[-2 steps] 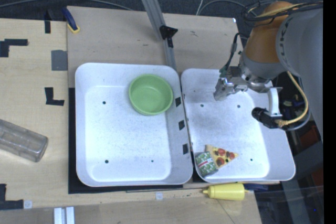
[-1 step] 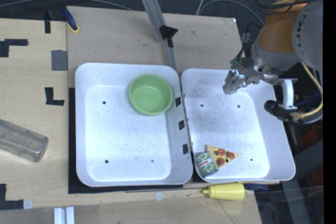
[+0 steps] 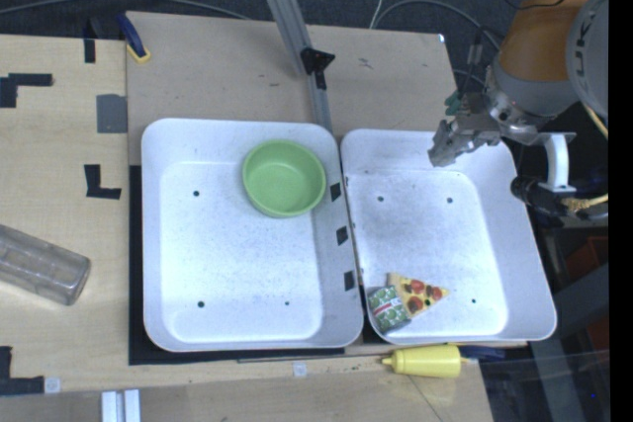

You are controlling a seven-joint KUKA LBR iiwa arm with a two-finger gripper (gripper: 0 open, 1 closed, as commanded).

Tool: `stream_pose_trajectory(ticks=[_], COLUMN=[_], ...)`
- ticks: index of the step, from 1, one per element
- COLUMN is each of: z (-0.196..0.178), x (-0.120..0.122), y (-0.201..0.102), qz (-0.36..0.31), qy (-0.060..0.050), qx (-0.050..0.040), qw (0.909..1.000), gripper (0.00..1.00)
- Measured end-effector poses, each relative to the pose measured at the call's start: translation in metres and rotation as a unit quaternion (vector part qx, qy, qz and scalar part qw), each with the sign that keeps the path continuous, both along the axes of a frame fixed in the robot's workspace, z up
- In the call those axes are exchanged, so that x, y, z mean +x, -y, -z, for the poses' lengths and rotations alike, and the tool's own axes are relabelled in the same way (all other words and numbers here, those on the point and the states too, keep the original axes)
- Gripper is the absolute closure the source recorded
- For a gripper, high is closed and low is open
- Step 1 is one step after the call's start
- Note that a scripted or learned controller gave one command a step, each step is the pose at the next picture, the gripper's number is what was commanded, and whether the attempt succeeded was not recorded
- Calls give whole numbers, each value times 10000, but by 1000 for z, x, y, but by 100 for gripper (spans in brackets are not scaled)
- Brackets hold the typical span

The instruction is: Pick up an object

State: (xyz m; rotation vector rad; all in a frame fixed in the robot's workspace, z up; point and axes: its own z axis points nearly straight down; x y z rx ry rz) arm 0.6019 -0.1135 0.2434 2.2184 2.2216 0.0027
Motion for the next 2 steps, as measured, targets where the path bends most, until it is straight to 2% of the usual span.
stream_pose_trajectory(ticks=[1, 2], z=[-7, 9], x=[-18, -33], y=[-48, -97], qz=[-23, -22], qy=[-23, -33], qx=[12, 8], qw=[10000, 10000], gripper=[100, 100])
